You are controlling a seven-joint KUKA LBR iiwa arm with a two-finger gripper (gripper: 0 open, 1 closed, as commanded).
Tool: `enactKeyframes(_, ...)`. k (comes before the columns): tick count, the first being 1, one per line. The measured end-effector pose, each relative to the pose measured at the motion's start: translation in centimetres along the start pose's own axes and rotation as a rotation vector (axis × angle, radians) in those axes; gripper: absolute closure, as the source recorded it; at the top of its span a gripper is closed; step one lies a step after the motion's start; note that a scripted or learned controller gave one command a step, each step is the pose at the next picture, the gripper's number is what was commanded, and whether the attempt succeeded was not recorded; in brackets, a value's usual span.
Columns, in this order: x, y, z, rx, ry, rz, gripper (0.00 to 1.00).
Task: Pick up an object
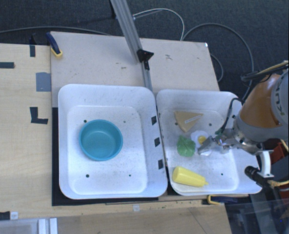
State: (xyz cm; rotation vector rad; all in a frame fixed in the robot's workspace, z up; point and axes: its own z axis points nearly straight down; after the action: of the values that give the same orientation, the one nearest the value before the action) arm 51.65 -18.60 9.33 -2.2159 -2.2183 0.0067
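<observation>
Progress: nothing lifted as far as visible; approach seemingly made, grasp and lift left to do.
Yellow object (188, 177): nearest the camera, lying on its side at the front edge of the right bin (227, 179); well apart from the gripper.
Gripper (205, 147): low inside the right bin, reaching in from the right; tip beside a small pale object.
Fingers: opening too small and blurred to judge; nothing clearly clamped between them.
Small pale object (200, 139): whitish with a yellow spot, just at the gripper tip; touching or merely beside, cannot tell.
Green object (186, 146): crumpled-looking lump just left of the gripper tip, near but seemingly apart; likeliest candidate together with the pale piece.
Tan wedge (187, 120): flat triangular piece farther back in the right bin, beyond the green object, clear of the gripper.
Blue bowl (101, 139): upright in the middle of the left bin (66, 179), well apart from the arm.
Arm (261, 111): grey with orange band, over the right bin's right rim.
Metal pole (130, 28): farthest, slanting up from between the bins' far corners.
</observation>
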Motion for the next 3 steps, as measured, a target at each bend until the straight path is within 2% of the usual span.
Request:
enactKeyframes(1,0.1,0.1,-1.3,-0.004,0.001,-0.001,1.0)
enactKeyframes(3,0.7,-0.4,-9.9,-0.01,-0.002,-0.001,1.0)
